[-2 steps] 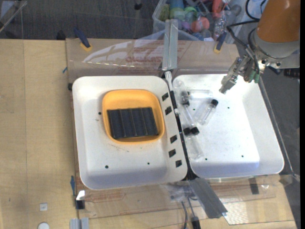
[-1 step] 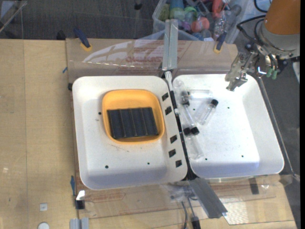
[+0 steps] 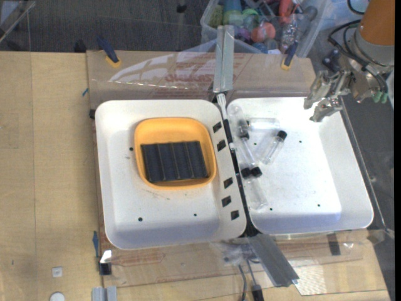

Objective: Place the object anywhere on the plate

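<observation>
Two shallow white bins sit side by side on your bench, and the left bin point(image 3: 119, 221) carries the orange plate point(image 3: 143, 130), a rounded square dish lying flat toward the bin's far half. A dark ribbed block point(image 3: 175, 161) already rests on that plate, covering most of its floor and lying square to its edges. Look to the right bin point(image 3: 326, 187) and you find the clear plastic pieces with black caps point(image 3: 266, 146) scattered along its left side, close to the divider between the bins; they are see-through enough that you cannot count them or tell exactly where one ends and the next begins. Your gripper point(image 3: 322, 105) hangs over the far right corner of the right bin, well apart from those clear pieces and from the plate; its metal fingers point down and to the left, and nothing shows between them, though whether they stand apart or together you cannot tell at this angle. Behind the bins a clear tub of coloured toys point(image 3: 263, 11) stands on the bench.
</observation>
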Controlling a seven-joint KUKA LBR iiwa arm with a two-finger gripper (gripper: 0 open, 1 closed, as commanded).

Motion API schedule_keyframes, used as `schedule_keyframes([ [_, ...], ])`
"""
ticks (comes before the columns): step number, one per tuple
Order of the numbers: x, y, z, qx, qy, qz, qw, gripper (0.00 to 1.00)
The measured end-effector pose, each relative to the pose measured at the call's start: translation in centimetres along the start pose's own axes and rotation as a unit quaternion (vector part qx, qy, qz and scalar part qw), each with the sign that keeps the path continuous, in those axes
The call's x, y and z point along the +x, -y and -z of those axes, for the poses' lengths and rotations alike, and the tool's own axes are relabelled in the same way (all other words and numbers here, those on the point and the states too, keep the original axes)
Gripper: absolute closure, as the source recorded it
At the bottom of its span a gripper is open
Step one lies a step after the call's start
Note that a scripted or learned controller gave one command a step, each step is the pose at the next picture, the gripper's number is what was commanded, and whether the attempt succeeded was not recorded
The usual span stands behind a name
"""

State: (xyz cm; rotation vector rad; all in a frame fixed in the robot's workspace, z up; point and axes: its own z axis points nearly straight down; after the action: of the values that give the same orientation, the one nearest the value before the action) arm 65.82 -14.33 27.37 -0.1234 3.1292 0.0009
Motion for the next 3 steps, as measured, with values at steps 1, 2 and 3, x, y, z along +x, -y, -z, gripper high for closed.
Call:
schedule_keyframes([
  [1,-0.7,3.6,-3.0,0.0,0.0,0.024,0.9997,1.0],
  [2,-0.7,4.4,-0.9,0.0,0.0,0.091,0.9959,1.0],
  [3,-0.4,8.0,2.9,0.0,0.001,0.228,0.9737,1.0],
])
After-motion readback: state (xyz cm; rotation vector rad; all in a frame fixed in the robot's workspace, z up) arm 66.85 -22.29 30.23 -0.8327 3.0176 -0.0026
